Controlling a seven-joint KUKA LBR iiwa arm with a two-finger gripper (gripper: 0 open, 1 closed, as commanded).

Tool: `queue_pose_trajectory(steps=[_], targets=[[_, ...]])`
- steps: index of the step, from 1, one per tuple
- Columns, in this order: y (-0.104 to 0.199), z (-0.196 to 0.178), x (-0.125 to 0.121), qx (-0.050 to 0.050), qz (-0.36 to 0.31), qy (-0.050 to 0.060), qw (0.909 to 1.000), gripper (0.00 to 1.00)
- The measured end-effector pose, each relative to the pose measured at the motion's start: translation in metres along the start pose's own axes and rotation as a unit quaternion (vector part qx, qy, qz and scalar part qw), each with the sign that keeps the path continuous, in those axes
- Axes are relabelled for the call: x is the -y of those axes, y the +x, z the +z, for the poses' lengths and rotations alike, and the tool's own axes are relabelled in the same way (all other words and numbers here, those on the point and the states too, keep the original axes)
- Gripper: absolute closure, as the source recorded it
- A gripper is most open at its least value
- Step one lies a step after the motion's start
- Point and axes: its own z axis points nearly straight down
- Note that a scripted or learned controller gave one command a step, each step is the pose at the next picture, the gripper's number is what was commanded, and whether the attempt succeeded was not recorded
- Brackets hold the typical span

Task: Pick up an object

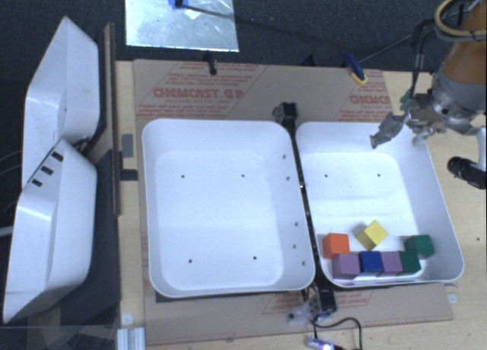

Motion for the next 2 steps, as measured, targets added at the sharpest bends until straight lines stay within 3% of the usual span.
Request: queue_pose_trajectory(steps=[1, 2], targets=[[0.037, 0.048, 0.003, -0.001, -0.001, 0.002, 1.0000, 0.00], [0.034, 0.127, -0.002, -0.001, 0.000, 0.003, 1.0000, 0.00]])
